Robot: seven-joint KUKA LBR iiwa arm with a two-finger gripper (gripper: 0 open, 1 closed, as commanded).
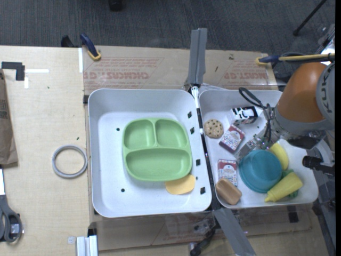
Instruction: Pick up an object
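Camera view: small pink carton (232, 138) lies flat in the right bin (213, 97), left of the blue bowl (260, 170), just right of the cookie (213, 128). Likely light, stiff, crushable; best pinched across its short sides. Gripper (254, 143) hovers just right of it, jaw state cannot be told.

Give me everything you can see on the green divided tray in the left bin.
The green tray is a pale green, plastic-looking plate with rounded corners and three compartments: two small ones at the far side, one wide one nearer. It lies flat, right side up, slightly rotated, on the floor of the left bin. Its compartments hold nothing. A yellow flat piece sits at its near right corner, apparently tucked slightly under the rim.
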